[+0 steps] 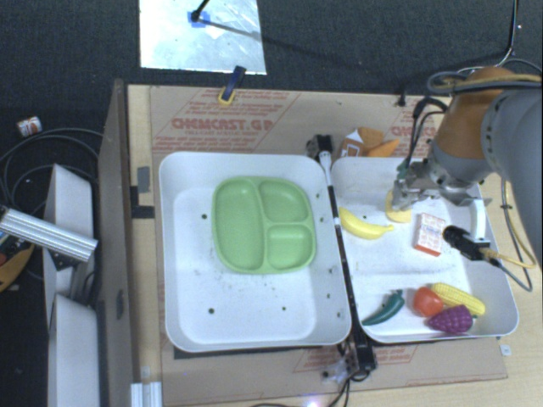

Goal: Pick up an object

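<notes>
- The gripper (404, 195) is low in the right bin (501, 299), at its far side, directly over a small yellow piece (397, 210) that peeks out beneath it.
- Whether its fingers are wide, narrow or closed on anything cannot be told; the wrist hides them from above.
- Just beside the fingers, toward the left bin (182, 253), lies the banana (365, 225); on the other side, near them, lies the red-and-white packet (429, 233).
- Well apart from the fingers, at the near edge of the same bin, sit the green pepper (383, 309), tomato (427, 300), corn cob (459, 298) and purple grapes (450, 320).
- The green divided plate (261, 225) lies in the left bin, away from the action.
- Judged step: the descent onto the yellow piece, at or near the grasp.
- The next move calls for a firm close, then a straight lift clear of the banana.
</notes>
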You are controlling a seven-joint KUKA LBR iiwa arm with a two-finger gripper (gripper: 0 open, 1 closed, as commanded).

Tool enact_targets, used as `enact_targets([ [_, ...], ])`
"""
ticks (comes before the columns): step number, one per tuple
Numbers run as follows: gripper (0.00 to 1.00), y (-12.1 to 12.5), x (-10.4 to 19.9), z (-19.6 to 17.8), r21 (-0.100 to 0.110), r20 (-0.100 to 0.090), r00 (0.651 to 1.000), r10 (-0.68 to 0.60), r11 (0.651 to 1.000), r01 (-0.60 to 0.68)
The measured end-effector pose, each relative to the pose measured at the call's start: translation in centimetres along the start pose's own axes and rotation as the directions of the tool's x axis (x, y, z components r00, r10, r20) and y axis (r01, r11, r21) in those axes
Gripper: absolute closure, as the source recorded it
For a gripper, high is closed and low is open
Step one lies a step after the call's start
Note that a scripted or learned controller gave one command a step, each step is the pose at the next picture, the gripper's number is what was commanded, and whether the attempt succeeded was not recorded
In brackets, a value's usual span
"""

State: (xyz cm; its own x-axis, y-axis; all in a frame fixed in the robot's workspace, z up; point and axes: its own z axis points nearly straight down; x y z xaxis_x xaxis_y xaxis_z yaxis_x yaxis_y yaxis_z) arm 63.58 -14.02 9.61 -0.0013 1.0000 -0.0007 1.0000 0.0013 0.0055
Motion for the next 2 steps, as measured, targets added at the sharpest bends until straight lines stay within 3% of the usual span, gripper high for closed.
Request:
enact_targets([
  [1,0.0,0.0,0.0,0.1,0.001,0.0,1.0,0.0,1.0,0.0],
  [2,0.0,-0.5,-2.4,-1.3,0.002,0.001,1.0,0.002,1.0,-0.002],
])
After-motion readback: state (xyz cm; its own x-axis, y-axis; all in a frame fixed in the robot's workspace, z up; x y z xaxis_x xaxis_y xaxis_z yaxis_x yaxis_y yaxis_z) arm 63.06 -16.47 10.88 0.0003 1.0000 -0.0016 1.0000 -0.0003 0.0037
